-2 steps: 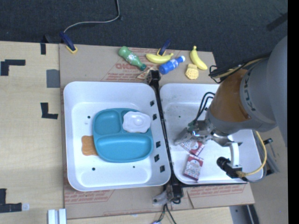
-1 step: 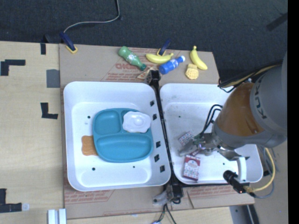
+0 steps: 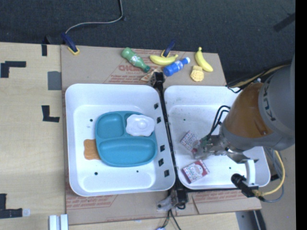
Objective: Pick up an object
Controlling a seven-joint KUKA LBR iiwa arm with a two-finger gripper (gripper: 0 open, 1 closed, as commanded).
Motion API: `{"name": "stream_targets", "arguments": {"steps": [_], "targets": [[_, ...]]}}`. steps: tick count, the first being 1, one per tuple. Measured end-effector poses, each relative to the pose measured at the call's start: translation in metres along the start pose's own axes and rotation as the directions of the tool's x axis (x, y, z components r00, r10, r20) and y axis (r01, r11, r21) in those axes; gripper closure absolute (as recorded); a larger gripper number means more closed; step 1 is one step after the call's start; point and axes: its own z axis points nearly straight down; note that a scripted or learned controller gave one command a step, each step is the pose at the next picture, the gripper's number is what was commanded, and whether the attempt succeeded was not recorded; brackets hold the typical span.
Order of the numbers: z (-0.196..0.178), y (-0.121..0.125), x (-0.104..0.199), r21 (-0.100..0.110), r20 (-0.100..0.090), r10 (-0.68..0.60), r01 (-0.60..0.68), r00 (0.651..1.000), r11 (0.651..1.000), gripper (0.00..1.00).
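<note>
Presently the arm (image 3: 259,114) reaches into the right bin (image 3: 192,97) from 3 o'clock, its gripper (image 3: 204,146) low over the floor at the bin's centre. Finger state cannot be told; the wrist hides the tips. Likely target: a small red-and-white packet (image 3: 188,139) touching or just beside the gripper at its 9 o'clock. A second, similar packet (image 3: 194,171) lies near, at 6 o'clock. Both look flat, thin and crinkled. Recommendation: descend square over one packet only, straddle a raised edge, close firmly, lift straight, since flat foil tends to slip.
</note>
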Motion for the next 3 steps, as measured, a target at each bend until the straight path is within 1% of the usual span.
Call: {"name": "stream_targets", "arguments": {"steps": [1, 2, 3], "targets": [[0.0, 0.0, 0.0, 0.0, 0.0, 0.0, 0.0, 1.0, 1.0, 0.0], [0.01, 0.056, 0.014, 0.004, -0.003, -0.003, 0.003, 1.0, 1.0, 0.0], [0.001, 0.056, 0.014, 0.004, -0.002, -0.002, 0.002, 1.0, 1.0, 1.0]]}}
